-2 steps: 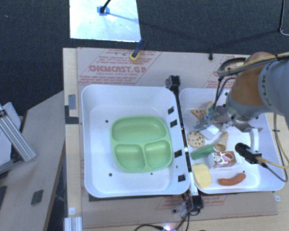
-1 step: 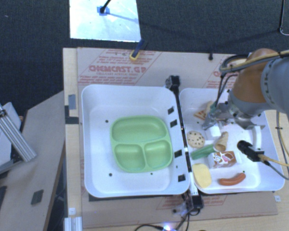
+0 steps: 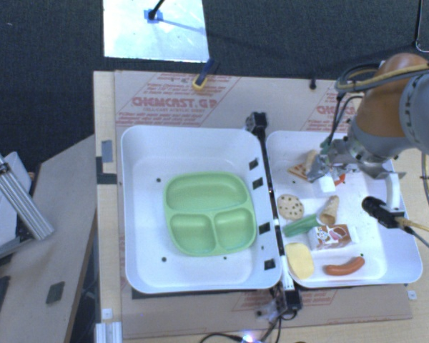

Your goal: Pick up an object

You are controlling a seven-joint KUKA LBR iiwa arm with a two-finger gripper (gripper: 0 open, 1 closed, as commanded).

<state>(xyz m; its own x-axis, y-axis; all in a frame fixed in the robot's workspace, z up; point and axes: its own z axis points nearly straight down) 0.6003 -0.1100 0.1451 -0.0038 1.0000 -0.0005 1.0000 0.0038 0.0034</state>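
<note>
At the near edge of the right bin point(image 3: 407, 263) lie a red-brown sausage point(image 3: 343, 266) and a pale yellow, rounded piece point(image 3: 299, 260), with a small printed carton point(image 3: 332, 237) just behind them. Further in sit a green stick-shaped piece point(image 3: 300, 226), a chocolate-chip cookie point(image 3: 290, 206), a tan cone point(image 3: 329, 209) and, nearest the arm's tip, a flat tan wedge like a pizza slice point(image 3: 300, 169). The left bin point(image 3: 143, 191) on the same surface holds a green divided plate point(image 3: 206, 214), well apart from the toys.

The end effector point(image 3: 323, 168) hangs low over the far part of the right bin, just beside the pizza slice, with a small white block point(image 3: 327, 184) directly under it. How far its jaws stand apart I cannot tell; the wrist and cabling blur into the items beneath, and nothing can be seen clamped between them.

By my reading, this is the reach-and-descend step, not yet a lift. The likeliest target is the pizza slice or the white block. The slice lies flat and thin against the bin floor, so the next move would call for a careful drop straddling one edge, then a firm close before rising; a flat piece like this may well slip out.
</note>
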